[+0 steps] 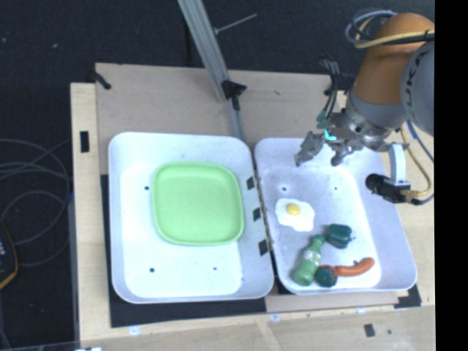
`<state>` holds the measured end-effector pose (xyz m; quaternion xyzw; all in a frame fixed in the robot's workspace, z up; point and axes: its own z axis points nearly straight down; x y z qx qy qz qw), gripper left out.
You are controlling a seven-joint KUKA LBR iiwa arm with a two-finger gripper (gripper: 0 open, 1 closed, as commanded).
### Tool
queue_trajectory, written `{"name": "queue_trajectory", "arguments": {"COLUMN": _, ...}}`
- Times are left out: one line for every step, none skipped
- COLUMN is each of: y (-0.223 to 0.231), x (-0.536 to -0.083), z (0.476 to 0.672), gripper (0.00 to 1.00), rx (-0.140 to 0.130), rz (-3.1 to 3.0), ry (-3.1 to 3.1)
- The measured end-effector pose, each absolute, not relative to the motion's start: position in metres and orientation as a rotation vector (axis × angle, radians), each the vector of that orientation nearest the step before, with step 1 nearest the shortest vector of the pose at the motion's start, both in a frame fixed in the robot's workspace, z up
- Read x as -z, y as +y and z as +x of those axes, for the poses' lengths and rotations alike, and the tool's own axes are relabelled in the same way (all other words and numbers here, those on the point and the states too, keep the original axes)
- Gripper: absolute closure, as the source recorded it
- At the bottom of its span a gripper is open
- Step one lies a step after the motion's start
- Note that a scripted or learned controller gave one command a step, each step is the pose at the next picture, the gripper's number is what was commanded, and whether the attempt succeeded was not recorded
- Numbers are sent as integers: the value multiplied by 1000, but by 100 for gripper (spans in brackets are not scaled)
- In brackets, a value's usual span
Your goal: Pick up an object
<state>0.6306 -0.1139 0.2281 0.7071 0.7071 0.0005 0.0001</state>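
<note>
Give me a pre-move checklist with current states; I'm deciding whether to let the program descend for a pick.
1. Claw open: ok, its two fingers stand spread apart with nothing between them.
2. Claw over the right-hand white bin: ok, it hangs at the bin's far end.
3. Claw above a target: not ok, the white-and-yellow toy fried egg lies nearer the camera.
4. Targets separated: not ok, the green plastic bottle, dark green pepper and orange-red sausage crowd together.
5. Flat square green plate in the left-hand bin out of the way: ok.
</note>
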Motion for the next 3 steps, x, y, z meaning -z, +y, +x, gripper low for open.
{"name": "queue_trajectory", "arguments": {"y": -114, "x": -228, "z": 631, "gripper": 0, "rx": -1, "rz": 2221, "ry": 2221}}
{"name": "queue_trajectory", "arguments": {"y": -121, "x": -171, "z": 623, "gripper": 0, "rx": 5, "rz": 2225, "ry": 2222}}
{"name": "queue_trajectory", "arguments": {"y": -127, "x": -110, "z": 621, "gripper": 0, "rx": 5, "rz": 2225, "ry": 2222}}
